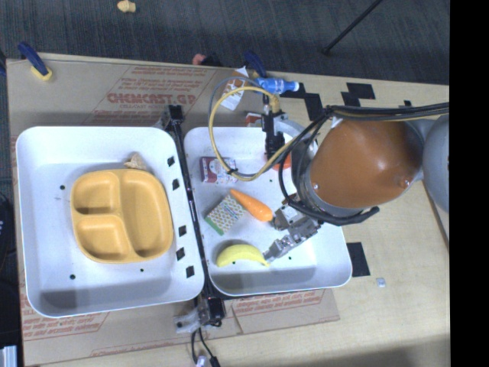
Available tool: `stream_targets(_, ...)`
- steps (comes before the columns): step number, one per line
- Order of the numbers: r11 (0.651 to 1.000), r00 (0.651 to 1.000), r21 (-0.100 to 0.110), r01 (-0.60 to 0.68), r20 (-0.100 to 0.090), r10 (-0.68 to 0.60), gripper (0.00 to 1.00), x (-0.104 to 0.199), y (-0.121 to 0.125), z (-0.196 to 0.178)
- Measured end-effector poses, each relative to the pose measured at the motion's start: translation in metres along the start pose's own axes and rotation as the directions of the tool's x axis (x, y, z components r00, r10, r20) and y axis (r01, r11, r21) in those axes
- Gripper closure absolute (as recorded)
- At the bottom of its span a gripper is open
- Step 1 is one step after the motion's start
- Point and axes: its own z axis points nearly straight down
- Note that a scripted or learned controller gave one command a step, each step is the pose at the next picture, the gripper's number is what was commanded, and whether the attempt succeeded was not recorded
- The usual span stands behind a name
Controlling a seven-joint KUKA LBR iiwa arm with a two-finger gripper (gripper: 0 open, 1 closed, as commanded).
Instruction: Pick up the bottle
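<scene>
Over the right bin [328, 270], end effector [284, 245] beside the banana [241, 255], finger state unclear, carrot [252, 205] nearby

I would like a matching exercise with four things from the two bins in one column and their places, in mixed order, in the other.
Things:
1. yellow tray
2. banana
3. carrot
4. red packet

Places:
A. right bin, near its front wall
B. left bin
C. right bin, toward its back left
D. right bin, about the middle, beside the checked card

Pairs: 1-B, 2-A, 3-D, 4-C
</scene>
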Motion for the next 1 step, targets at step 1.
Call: stream_targets(1, 0.977, 0.977, 0.001, 0.211, -0.001, -0.211, 1.00, 0.0126, 0.0041, -0.0022)
